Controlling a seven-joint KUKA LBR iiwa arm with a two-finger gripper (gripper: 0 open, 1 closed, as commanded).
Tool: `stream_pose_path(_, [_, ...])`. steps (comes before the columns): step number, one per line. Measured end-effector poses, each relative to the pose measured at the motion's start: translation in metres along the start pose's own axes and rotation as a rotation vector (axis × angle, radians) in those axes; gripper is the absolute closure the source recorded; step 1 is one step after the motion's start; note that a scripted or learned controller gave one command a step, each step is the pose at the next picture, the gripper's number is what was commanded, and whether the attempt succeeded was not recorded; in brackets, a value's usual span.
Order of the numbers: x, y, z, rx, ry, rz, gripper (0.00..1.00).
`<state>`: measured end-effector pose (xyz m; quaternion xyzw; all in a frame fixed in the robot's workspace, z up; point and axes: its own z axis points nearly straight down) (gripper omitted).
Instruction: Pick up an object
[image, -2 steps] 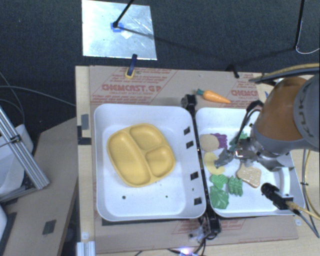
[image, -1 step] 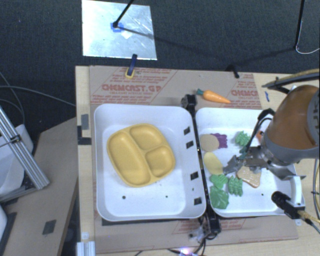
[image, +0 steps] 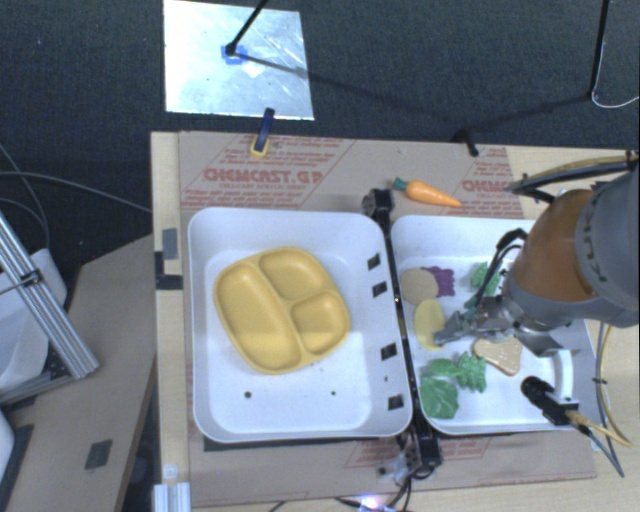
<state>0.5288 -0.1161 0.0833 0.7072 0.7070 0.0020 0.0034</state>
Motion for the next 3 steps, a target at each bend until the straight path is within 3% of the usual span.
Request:
stream_pose_path(1, [-0.051, 0.015, -0.037, 0.002, -0.003, 0.002, 0.00])
stream_pose_path(2, [-0.047, -0.041, -0.003, -0.004, -0.005, 0.000, 0.00])
stream_pose_path(3, [-0.058, -0.042, -0.002, 0.005, 0.000, 0.000, 0.00])
